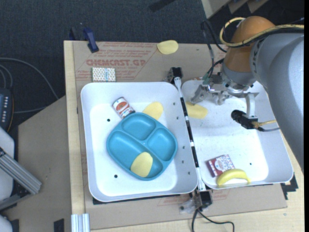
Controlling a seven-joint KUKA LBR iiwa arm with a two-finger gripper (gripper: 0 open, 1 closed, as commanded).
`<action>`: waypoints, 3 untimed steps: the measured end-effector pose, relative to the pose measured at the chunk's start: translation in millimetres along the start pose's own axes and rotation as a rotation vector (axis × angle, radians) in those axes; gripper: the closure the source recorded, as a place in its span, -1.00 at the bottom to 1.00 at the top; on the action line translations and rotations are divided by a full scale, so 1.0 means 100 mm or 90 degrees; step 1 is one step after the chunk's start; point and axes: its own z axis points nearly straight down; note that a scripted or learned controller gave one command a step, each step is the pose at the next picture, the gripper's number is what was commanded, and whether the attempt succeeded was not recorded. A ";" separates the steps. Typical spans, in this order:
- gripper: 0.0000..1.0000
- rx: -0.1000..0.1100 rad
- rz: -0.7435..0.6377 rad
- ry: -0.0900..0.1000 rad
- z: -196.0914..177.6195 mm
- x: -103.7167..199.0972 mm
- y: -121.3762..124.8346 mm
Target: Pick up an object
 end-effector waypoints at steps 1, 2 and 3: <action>-1.00 0.000 0.000 0.000 0.00 -0.03 0.00; -1.00 0.000 0.000 0.000 0.00 -0.03 0.00; -1.00 0.001 0.002 0.001 0.01 -0.43 -0.86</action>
